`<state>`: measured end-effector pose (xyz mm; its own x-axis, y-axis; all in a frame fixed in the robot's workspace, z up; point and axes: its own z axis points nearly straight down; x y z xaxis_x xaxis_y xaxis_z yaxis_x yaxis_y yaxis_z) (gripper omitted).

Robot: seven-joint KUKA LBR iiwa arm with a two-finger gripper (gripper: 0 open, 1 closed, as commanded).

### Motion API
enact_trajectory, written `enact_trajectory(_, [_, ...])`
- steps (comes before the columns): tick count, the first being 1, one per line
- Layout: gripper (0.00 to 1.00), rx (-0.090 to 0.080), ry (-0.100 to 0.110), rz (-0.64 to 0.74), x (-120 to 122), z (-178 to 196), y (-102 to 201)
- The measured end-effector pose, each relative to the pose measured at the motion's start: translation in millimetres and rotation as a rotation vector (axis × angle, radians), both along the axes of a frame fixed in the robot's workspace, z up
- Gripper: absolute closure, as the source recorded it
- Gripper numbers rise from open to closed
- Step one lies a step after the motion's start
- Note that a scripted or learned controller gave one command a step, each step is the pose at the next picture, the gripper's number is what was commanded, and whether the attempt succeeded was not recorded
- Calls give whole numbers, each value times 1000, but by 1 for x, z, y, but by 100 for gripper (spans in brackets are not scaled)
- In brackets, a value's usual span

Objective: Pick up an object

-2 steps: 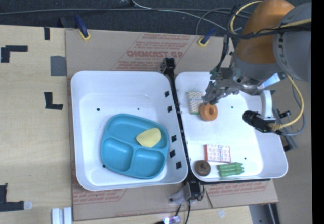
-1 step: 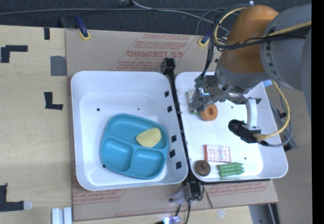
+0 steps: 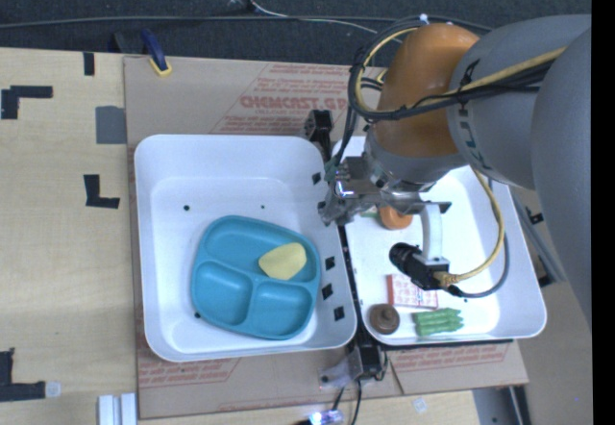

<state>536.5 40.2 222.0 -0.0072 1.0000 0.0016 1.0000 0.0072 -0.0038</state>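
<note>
Small orange rounded object [image 3: 394, 217], lying in the right white bin [image 3: 519, 312] beneath the gripper [image 3: 370, 207]: we are judging a miss likely, since we cannot tell the finger spacing and the wrist is crowding the bin wall.

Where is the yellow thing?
The yellow thing lies on the blue plate in the left bin, near the plate's right edge, on the side nearest the other bin.
</note>
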Motion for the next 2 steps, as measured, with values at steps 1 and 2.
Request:
enact_trajectory(1, [100,0,0,-1,-7,-4,45])
enact_trajectory(2, [0,-2,-1,-5,-6,-4,42])
